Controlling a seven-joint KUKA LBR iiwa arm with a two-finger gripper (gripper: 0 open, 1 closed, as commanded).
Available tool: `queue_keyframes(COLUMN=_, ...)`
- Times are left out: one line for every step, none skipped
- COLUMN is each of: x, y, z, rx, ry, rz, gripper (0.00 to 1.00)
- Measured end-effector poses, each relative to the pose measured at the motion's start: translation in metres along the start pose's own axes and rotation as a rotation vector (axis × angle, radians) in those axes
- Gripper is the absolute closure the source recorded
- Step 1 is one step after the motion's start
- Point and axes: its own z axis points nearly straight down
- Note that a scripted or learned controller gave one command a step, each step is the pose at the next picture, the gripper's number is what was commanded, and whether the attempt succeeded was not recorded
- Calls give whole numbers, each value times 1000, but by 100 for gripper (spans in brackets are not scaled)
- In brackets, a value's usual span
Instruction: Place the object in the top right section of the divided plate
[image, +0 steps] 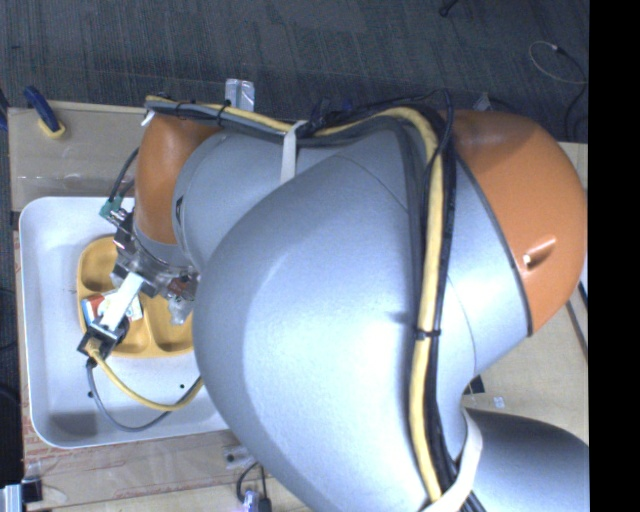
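From where I stand the gripper (163, 288) is low over the yellow divided plate (93, 262), above its right half, and the wrist hides so much of it that whether it is spread or pressed together is beyond what I can make out. Nothing shows plainly in its grasp either.

A small red bit (92, 299) lies on the left part of the plate, just beside the gripper and apart from it. It could be the object, but it is too small and too crowded for me to be sure. The plate's upper right part is covered by the wrist, so what lies there is hidden.

The plate sits in the left white bin (48, 340), towards its upper half, with bare white floor below it and to its left.

Above the gripper comes the orange band (160, 180), and behind that the grey arm (340, 310) swells across most of the scene, a yellow cable running along it and a second orange shell (525, 215) on its far right.

Round the bin is the pale bench (80, 150). Near its top left corner lies a blue-handled tool (42, 108) with a yellow tip, well apart from the bin — and beyond the bench edge is dark floor (300, 45)
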Motion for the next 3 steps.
queue_keyframes(x=27, y=52, z=-96, rx=-4, ry=4, rz=-188, gripper=0)
queue_keyframes(x=28, y=49, z=-104, rx=1, ry=-1, rz=-202, gripper=100)
queue_keyframes(x=13, y=88, z=-204, rx=-5, ry=4, rz=-354, gripper=100)
